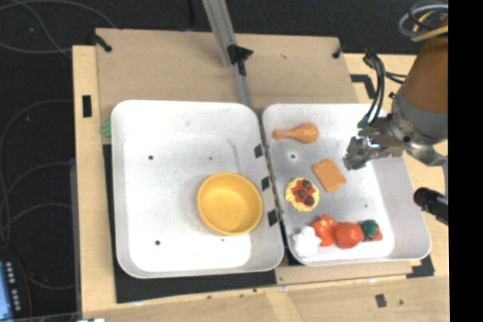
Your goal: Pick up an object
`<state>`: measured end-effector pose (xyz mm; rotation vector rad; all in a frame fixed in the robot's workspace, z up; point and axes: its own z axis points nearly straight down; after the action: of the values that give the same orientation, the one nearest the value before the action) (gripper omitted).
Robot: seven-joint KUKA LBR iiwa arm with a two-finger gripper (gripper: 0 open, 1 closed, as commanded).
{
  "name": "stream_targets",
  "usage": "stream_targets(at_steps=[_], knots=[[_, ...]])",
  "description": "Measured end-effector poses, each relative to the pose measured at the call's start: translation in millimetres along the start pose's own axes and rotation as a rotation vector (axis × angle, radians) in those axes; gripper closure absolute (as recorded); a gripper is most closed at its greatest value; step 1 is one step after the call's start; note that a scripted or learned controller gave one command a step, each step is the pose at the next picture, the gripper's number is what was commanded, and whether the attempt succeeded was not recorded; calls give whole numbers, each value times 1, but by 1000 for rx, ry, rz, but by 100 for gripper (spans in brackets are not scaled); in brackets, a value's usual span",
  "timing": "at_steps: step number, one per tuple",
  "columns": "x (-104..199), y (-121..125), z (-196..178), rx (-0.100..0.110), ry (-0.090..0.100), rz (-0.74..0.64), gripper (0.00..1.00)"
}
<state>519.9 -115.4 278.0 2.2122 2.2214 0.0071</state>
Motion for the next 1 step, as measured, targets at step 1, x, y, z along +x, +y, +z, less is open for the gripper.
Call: stream_targets(at_steps=[1], knots=[[49, 8, -2, 6, 2, 0, 100]])
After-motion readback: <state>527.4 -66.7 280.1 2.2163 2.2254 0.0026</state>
